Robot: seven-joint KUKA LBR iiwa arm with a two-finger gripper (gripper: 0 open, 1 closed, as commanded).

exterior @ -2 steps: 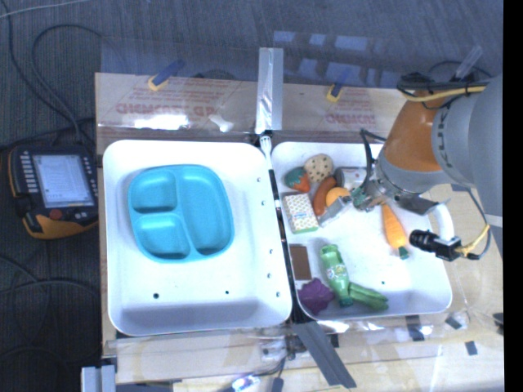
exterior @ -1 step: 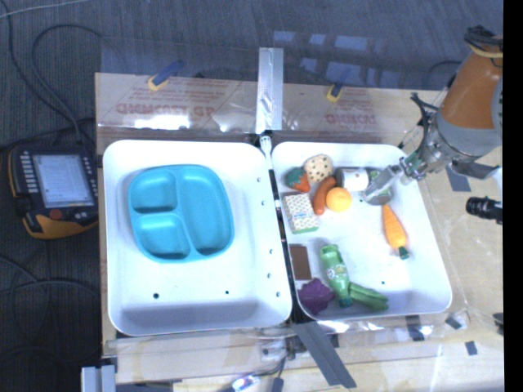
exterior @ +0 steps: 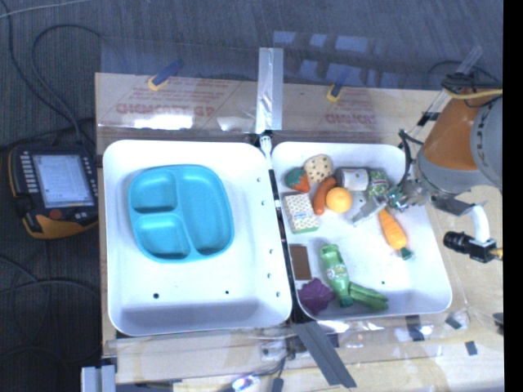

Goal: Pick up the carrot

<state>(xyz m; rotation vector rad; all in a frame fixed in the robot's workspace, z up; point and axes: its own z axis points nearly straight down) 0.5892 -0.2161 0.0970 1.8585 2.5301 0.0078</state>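
Note:
The carrot (exterior: 393,230) is orange with a small green top. It lies slanted on the floor of the right bin (exterior: 425,284), near that bin's right wall. My gripper (exterior: 381,205) hangs low in the bin just above and to the left of the carrot's upper end, close to it or touching it. The grey arm with its orange band (exterior: 452,141) reaches in from the right over the bin's rim. Nothing shows as lifted off the bin floor.
Crowded round the gripper are an orange fruit (exterior: 339,199), a white can (exterior: 353,178), a green packet (exterior: 378,182), a cookie (exterior: 318,167) and a cracker box (exterior: 300,212). A green bottle (exterior: 334,269) and purple grapes (exterior: 317,295) lie nearer the front. The left bin holds a blue divided plate (exterior: 180,211).

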